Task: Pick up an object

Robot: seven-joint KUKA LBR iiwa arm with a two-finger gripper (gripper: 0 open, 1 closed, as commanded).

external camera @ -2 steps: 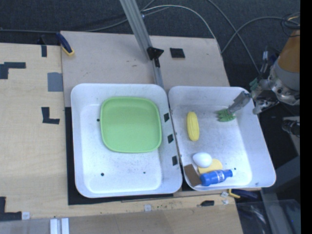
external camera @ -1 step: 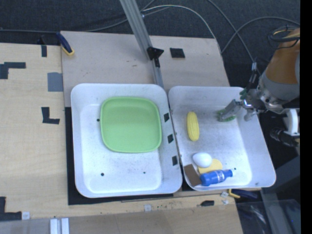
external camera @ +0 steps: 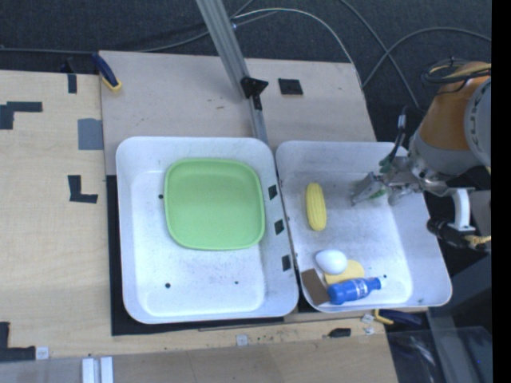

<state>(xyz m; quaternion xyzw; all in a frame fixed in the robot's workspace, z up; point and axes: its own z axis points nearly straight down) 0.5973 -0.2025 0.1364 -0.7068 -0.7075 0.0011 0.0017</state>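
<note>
I see my gripper (external camera: pixel 361 193) at the frame's right, over the right bin (external camera: pixel 415 238), spread and grasping nothing, near the corn (external camera: pixel 316 206).

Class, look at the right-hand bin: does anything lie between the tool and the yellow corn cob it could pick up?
Nothing visible does. The tool hangs over the right bin, and the corn cob lies to its left in the camera view with bare bin floor between them. The white egg and blue bottle sit nearer the camera, off that line.
</note>
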